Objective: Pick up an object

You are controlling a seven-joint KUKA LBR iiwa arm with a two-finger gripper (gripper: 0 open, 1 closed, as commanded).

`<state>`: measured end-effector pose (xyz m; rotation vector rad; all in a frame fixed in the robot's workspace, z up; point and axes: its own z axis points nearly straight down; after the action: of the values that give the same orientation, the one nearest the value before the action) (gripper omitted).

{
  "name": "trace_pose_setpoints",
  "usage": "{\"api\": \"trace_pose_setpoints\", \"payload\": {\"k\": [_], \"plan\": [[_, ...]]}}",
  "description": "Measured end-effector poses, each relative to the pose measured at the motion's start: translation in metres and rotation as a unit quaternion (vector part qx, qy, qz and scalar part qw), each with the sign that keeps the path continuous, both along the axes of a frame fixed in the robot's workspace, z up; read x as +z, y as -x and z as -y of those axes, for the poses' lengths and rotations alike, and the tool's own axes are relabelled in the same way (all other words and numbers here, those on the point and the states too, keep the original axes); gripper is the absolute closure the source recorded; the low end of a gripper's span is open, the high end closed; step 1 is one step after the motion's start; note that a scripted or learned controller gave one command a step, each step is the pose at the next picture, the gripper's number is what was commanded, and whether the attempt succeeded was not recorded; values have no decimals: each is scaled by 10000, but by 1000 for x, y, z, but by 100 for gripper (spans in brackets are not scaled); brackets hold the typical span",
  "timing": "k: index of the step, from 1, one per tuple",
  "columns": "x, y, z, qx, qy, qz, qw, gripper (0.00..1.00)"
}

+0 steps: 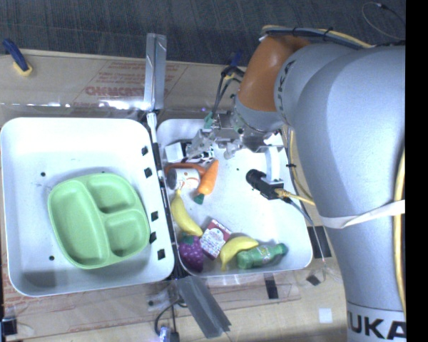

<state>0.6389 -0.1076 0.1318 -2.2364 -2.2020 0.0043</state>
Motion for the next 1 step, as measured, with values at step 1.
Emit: {"api": "trace_pose_setpoints", "payload": {"k": [1], "plan": [[-40, 31, -5, -677, 3, 1, 9977, 0]]}}
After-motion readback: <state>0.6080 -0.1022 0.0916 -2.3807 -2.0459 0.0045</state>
